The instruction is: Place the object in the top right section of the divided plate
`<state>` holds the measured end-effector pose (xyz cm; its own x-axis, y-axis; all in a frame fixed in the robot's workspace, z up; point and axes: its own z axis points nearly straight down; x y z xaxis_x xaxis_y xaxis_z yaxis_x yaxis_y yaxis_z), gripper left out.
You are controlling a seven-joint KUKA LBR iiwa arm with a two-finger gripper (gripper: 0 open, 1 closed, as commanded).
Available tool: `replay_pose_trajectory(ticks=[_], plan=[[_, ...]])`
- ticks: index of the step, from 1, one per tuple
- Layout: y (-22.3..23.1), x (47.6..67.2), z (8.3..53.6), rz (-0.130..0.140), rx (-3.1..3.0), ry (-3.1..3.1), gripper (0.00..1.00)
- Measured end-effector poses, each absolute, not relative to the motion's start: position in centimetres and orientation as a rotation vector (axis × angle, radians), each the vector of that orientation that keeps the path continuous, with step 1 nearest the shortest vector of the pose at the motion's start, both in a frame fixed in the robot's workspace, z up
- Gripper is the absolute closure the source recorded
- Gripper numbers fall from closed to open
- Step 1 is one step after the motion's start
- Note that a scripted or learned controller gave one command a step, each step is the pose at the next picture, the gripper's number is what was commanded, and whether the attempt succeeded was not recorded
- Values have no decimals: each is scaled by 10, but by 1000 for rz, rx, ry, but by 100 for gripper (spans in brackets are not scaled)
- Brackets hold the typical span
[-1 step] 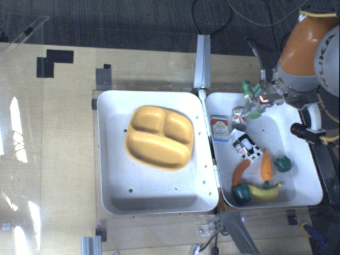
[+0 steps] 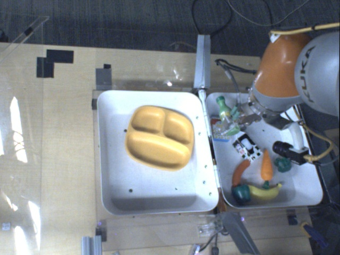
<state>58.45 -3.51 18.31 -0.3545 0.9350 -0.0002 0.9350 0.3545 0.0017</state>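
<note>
Divided plate (image 2: 159,137): yellow, middle of left bin (image 2: 114,195), sections bare; gripper (image 2: 234,118) low at right bin's (image 2: 313,195) far-left corner among toys, seeking a pick; claw state indiscernible.

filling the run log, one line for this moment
tool: low in right white bin | yellow divided plastic plate: left bin, nothing on it

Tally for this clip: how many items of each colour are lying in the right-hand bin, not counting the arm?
Orange: 2, carrot and sausage-shaped piece
Yellow: 1, banana
Green: 3, dark green piece, teal piece, green bottle
Black-and-white: 1, small block
Total: 7, with clutter by the gripper unclear.
</note>
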Motion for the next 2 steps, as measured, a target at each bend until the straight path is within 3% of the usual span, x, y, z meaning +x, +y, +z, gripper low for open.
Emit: replay_pose_trajectory(ticks=[1, 2], plan=[[-69, 613, 184, 3, 1792, 2576, 100], [7, 589, 183, 2, 1830, 2552, 100]])
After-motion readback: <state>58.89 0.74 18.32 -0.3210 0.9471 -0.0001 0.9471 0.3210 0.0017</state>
